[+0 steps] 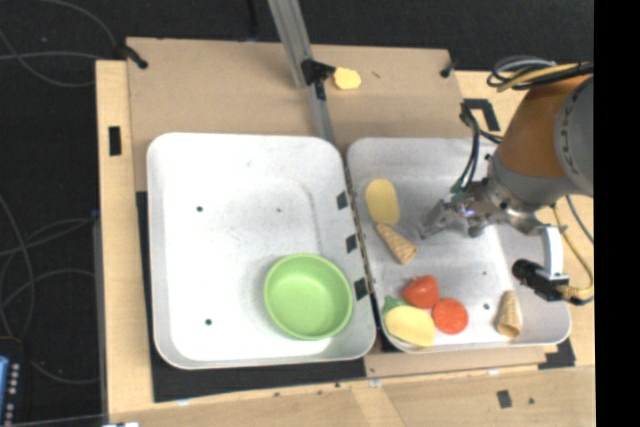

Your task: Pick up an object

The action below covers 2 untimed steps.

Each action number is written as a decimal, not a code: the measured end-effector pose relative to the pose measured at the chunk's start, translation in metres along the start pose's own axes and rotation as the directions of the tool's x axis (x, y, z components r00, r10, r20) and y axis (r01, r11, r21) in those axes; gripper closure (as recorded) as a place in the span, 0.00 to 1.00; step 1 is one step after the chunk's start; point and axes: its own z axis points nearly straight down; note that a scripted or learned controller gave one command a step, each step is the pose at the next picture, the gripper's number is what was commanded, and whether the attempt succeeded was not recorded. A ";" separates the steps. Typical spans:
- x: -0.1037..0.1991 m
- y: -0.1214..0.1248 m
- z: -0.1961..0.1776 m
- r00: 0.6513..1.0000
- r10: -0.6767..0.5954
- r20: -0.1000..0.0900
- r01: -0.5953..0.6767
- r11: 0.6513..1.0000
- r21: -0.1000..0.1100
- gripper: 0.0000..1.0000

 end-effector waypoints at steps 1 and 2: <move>-0.002 0.000 0.007 1.000 0.002 0.002 -0.002 1.000 -0.003 0.00; -0.003 0.001 -0.004 1.000 0.005 0.000 -0.005 1.000 -0.007 1.00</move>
